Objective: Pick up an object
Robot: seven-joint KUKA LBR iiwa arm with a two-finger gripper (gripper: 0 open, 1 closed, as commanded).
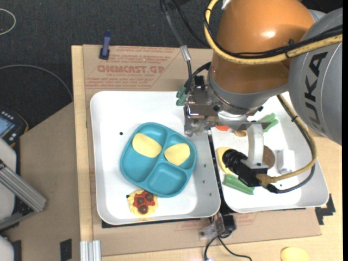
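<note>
Camera view looked down at a slant on two white bins set side by side. The left bin held a blue divided tray. One yellow piece lay in the tray's upper left compartment and a second yellow piece in its upper right one. A pizza slice with red dots lay on the bin floor just beside the tray's lower edge, near the bin's front.

The arm reached in from the right and covered the far part of the right bin. Its gripper hung over the strip where the two bins met, just beside the tray's upper right corner. Whether the gripper was wide, narrow or holding anything could not be told, as the wrist hid it from above.

In the right bin, a green piece lay near the front. Another green piece lay farther back, and a brown disc sat between them. A red piece showed under the wrist, near the dividing edge.
</note>
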